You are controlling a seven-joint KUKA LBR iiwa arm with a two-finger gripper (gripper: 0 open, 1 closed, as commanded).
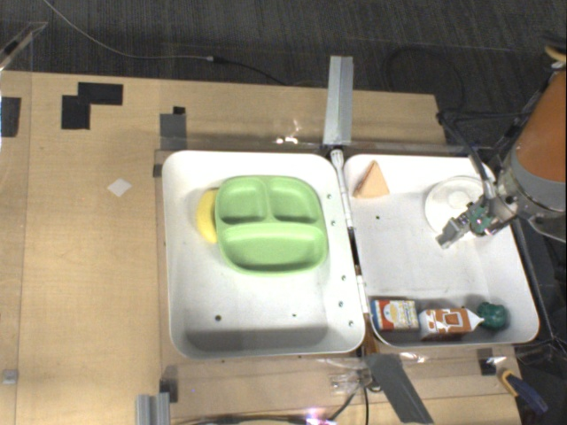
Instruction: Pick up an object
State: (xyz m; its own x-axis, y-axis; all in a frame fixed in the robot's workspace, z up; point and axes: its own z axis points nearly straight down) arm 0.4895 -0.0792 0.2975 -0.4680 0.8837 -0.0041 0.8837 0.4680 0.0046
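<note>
My gripper (462,227) hangs over the right white shallow bin (399,264), beside a clear round plastic lid (454,198). How wide it stands I cannot tell; nothing visibly held. Candidates in this bin: orange wedge (372,181) at the far corner, small brown carton (395,315) and green-capped bottle (462,320) along the near wall. Left of this bin: green divided tray (269,222) over a yellow piece (205,217). Pick not yet done; choosing, closing, lifting all remain.

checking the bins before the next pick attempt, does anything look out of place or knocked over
Mostly tidy. The bottle lies on its side along the right bin's near wall, beside a small carton. In the left bin, a yellow item is partly tucked under the green divided tray. No spill or damage shows.
</note>
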